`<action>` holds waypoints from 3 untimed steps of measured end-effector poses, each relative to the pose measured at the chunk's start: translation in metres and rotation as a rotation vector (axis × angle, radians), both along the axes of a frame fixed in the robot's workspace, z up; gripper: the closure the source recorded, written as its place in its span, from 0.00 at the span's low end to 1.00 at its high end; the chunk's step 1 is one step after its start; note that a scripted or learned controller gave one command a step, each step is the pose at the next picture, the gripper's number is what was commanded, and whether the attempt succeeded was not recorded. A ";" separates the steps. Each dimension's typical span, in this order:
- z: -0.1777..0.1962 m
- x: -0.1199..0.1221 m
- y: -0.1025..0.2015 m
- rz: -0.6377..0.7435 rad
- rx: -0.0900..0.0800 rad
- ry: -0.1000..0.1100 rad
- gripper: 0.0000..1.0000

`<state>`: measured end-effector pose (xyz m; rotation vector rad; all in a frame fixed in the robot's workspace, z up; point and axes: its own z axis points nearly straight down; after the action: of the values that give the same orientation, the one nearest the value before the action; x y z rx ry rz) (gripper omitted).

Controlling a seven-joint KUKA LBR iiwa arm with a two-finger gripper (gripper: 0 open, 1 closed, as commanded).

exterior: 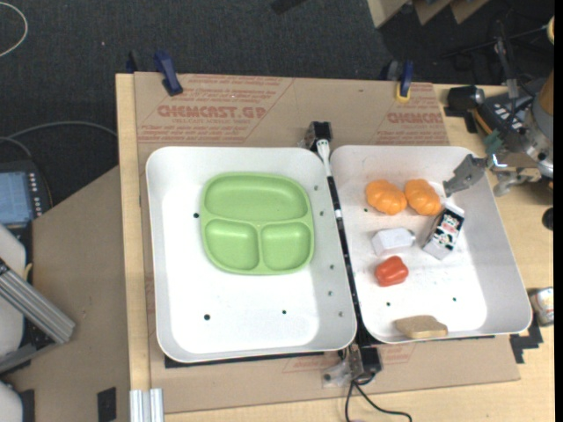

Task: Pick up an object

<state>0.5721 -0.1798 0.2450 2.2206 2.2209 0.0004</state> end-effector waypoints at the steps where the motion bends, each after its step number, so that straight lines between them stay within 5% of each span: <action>1: -0.134 0.050 0.000 0.003 0.004 0.009 0.00; 2: -0.041 0.098 0.012 0.004 -0.003 -0.013 0.00; 3: -0.165 0.075 -0.039 -0.001 0.021 0.009 0.00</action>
<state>0.6467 -0.2188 0.0800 2.2362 2.2345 0.0137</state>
